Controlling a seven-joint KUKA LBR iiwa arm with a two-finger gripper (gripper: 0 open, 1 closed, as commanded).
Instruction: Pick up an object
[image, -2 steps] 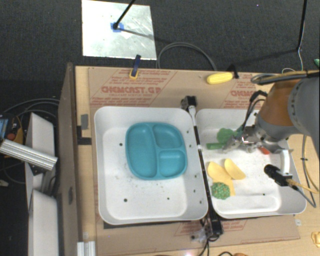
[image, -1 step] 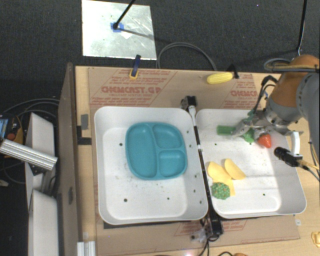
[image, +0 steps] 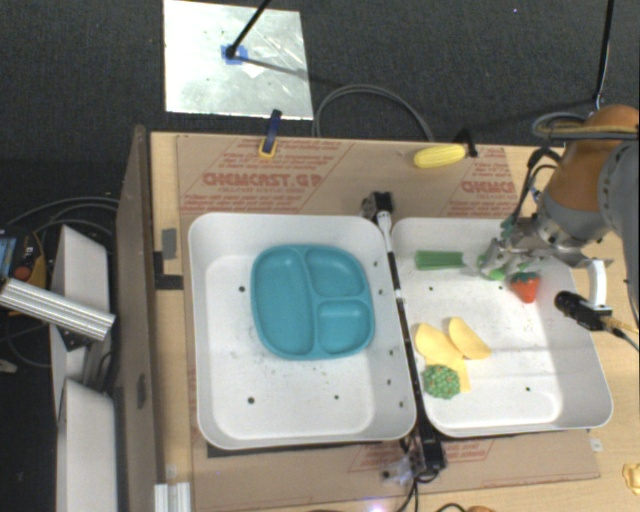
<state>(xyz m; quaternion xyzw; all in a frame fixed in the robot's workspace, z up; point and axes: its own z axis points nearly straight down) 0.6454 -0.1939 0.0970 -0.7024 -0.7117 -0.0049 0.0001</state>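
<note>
A teal divided plate (image: 311, 301) lies in the left bin (image: 215, 400); a yellow clamp (image: 440, 155) sits behind.

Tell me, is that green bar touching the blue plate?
Apart. The camera view shows the green bar in the right bin, the blue plate in the left bin.

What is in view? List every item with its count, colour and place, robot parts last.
bins: two, white, side by side on the bench
divided plate: one, teal, in the left bin
green block: one, green, upper part of the right bin
red piece: one, red-orange, right bin, just below the end effector
yellow pieces: two, yellow, touching, low in the right bin
broccoli-like piece: one, green, just below the yellow pieces
yellow clamp: one, on the bench's far edge
arm: one, grey with orange band, from the right
end effector: one, over the right bin's upper part
</note>
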